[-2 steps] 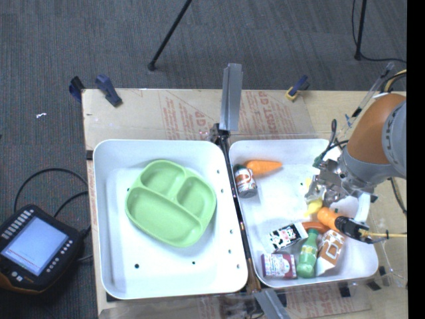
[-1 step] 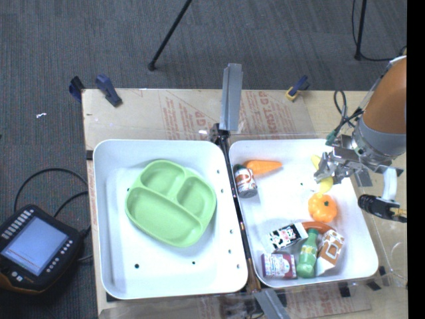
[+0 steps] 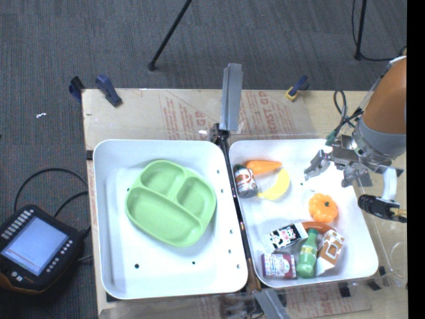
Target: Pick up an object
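The right bin (image 3: pixel 368 244) holds a carrot (image 3: pixel 262 167), a yellow banana (image 3: pixel 277 186), a small can (image 3: pixel 246 181), an orange pumpkin (image 3: pixel 323 208), a cow-print carton (image 3: pixel 287 234), a green bottle (image 3: pixel 307 252), an orange box (image 3: pixel 332 246) and a pink cup (image 3: pixel 279 264). My gripper (image 3: pixel 334 171) hangs over the bin's upper right part, just above the pumpkin and right of the banana. Its fingers are spread open, with nothing between them.
A green divided plate (image 3: pixel 171 201) lies in the left bin (image 3: pixel 106 244). A grey post (image 3: pixel 231 98) stands behind the wall between the bins. A handheld pendant (image 3: pixel 33 244) lies on the floor at lower left, and clamps grip the bench's far edge.
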Controlling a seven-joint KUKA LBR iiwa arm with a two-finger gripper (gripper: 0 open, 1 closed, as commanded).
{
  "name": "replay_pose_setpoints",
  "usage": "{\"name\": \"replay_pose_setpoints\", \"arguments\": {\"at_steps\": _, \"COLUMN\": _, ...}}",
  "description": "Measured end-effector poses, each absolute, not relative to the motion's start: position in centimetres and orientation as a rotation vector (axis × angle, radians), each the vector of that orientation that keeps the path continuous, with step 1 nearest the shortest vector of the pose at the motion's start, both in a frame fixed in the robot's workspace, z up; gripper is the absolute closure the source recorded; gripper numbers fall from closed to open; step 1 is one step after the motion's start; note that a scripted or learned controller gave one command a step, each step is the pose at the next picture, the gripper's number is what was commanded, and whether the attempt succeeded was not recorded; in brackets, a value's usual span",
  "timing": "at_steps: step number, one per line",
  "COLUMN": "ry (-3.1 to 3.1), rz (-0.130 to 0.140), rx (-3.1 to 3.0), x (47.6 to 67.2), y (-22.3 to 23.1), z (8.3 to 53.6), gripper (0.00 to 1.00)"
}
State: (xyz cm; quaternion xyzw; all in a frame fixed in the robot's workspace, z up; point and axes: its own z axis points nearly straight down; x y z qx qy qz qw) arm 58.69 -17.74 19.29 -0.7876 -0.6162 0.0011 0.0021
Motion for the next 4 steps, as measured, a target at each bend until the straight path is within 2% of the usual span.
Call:
{"name": "replay_pose_setpoints", "arguments": {"at_steps": 1, "ry": -1.985, "rz": -0.011, "rx": -2.445, "x": 60.6, "y": -14.7, "z": 10.4, "gripper": 0.0}}
{"name": "replay_pose_setpoints", "arguments": {"at_steps": 2, "ry": -2.274, "rz": 0.002, "rx": -2.164, "x": 64.0, "y": -11.9, "z": 8.6, "gripper": 0.0}}
{"name": "replay_pose_setpoints", "arguments": {"at_steps": 4, "ry": -2.125, "rz": 0.005, "rx": -2.304, "x": 54.9, "y": -11.9, "z": 8.5, "gripper": 0.0}}
